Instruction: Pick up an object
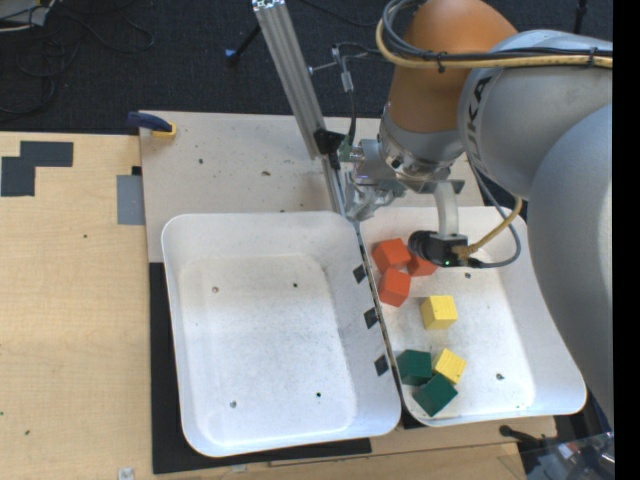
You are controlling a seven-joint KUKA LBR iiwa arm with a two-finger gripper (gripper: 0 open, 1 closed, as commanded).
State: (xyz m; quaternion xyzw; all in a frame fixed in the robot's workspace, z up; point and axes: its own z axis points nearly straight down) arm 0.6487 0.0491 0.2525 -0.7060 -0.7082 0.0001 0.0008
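Wooden bench carries two white bins. In the right bin lie orange blocks, yellow blocks and green blocks. The gripper hangs over that bin's far left corner, just beyond the orange blocks and close to the rim between the bins; whether it is open or closed cannot be told. Dropping here, it may strike that rim. The orange blocks touch, so a grab could wedge or scatter them.

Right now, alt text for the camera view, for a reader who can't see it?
The tool of the grey arm hangs over the far corner of the right bin, by the divide with the left bin. Closest to it lie orange blocks, then yellow blocks and green blocks nearer the camera.
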